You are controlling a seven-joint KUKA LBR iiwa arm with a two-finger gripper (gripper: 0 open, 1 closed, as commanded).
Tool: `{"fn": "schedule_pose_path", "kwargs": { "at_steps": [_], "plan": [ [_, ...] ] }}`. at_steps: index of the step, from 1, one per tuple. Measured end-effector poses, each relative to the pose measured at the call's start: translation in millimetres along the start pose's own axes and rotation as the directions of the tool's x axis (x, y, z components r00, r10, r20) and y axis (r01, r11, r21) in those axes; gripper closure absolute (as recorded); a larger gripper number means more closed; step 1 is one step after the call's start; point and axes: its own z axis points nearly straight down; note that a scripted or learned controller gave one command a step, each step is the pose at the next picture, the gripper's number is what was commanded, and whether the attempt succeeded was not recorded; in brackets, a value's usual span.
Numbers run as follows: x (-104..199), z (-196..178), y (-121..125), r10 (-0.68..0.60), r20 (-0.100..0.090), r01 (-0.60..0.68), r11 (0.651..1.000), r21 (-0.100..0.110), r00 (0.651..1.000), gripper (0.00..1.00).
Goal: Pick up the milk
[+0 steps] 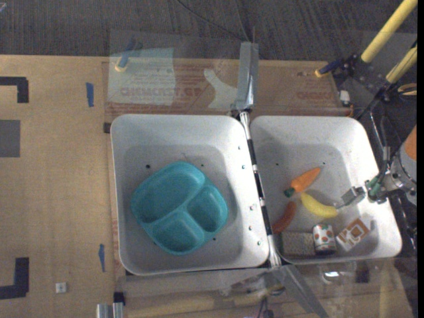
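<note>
Arm (405,167) enters from view's right edge, approx mid-height, over right bin's right rim. Grey wrist w/ orange band just showing at the edge. Gripper (354,195) reaches left from wrist, low over the bin's right side, near its front-right corner. Fingers too small and blurred to read.

Even, diffuse overhead light; moderately bright, no hard shadows. The two white bins (177,128) read brightest, their walls slightly washed out, with soft grey shading on the floors. A faint shadow hugs the teal divided plate (179,207). The clear plastic sheet (175,81) behind the bins carries pale reflections that veil its print. Dark carpet (79,12) at the top is dim. Overall soft, low resolution; small items in the right bin look smeared.
</note>
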Motion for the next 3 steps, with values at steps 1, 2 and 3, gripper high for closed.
{"fn": "schedule_pose_path", "kwargs": {
  "at_steps": [1,2,3],
  "plan": [
    [-33.0,82.6,-9.0,-0.031,-0.008,0.031,1.000,0.003,0.999,0.00],
    [-28.7,89.9,-3.8,0.195,-0.012,-0.195,0.981,-0.002,0.981,0.00],
    [-32.1,80.4,-5.6,0.197,-0.004,-0.197,0.980,-0.002,0.980,1.00]
  ]
}}
